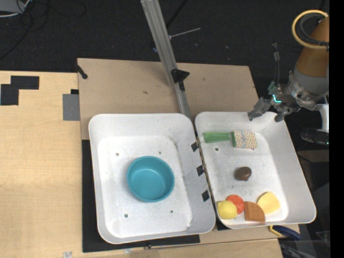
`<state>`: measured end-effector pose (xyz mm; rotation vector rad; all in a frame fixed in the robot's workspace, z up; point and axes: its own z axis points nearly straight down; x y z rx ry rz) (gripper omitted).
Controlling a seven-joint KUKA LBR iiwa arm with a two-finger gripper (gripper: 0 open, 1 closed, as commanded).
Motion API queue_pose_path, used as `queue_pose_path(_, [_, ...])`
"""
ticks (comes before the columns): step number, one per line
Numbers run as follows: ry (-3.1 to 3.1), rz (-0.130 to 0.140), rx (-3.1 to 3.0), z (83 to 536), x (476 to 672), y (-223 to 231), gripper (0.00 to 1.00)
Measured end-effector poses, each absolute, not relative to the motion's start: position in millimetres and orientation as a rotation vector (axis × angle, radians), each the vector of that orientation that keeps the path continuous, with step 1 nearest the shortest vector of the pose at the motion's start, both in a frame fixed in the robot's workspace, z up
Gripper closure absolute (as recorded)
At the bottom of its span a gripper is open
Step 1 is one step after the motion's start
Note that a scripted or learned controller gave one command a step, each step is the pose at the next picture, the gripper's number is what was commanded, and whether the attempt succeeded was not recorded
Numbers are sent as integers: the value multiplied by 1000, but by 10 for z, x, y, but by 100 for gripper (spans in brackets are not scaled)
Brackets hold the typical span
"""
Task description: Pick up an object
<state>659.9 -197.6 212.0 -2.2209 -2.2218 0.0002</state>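
The claw (270,110) hangs over the far right corner of the right bin (293,157), its two fingers spread apart with nothing between them. Well off to its left, in the left bin (102,144), sits the biggest item, a teal bowl (150,178), upright; it looks like stiff, light plastic, and I'd judge one finger inside the rim and one outside to be the surest hold. Nearest the claw, just below and left of it, lies a green-handled brush (231,138) with a speckled pale head; it should be light and rigid, best pinched across the narrow handle. Further below the claw rests a small brown rounded piece (243,173), likely smooth and apt to roll. Farthest below, crowded at the bin's near edge, are a yellow block (269,202), an orange-brown wedge (254,212), a red ball (235,201) and a yellow ball (227,210), touching one another, so awkward to separate.
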Motion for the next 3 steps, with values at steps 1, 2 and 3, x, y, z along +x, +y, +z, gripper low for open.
queue_pose_path(1, [-2222,0,-2221,2120,6599,-1976,0])
queue_pose_path(2, [-2221,3,-2218,1678,6548,-1933,0])
queue_pose_path(3, [-2220,3,-2218,1245,6547,-1882,0])
